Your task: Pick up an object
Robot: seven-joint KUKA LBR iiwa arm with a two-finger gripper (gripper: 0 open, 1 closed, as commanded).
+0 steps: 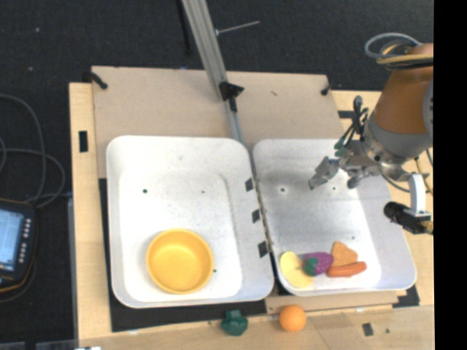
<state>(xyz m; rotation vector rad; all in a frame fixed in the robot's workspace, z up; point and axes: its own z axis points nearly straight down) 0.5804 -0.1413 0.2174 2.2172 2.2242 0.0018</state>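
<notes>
Camera view, read from left to right: a yellow bowl [179, 260] sits alone at about 6 o'clock in the left bin [131, 166]; the right bin [292, 166] holds a small cluster against its near wall, a pale yellow piece [291, 268], a purple and green toy [317, 263] and an orange carrot-like piece [346, 270] lying with its long axis roughly 9 to 3 o'clock. The hand [337, 177] hovers over the upper half of that bin, fingers spread apart with nothing between them (so no grasp yet). From the hand, the cluster lies toward 6 o'clock, well apart; the likely move is a travel that way and down.
</notes>
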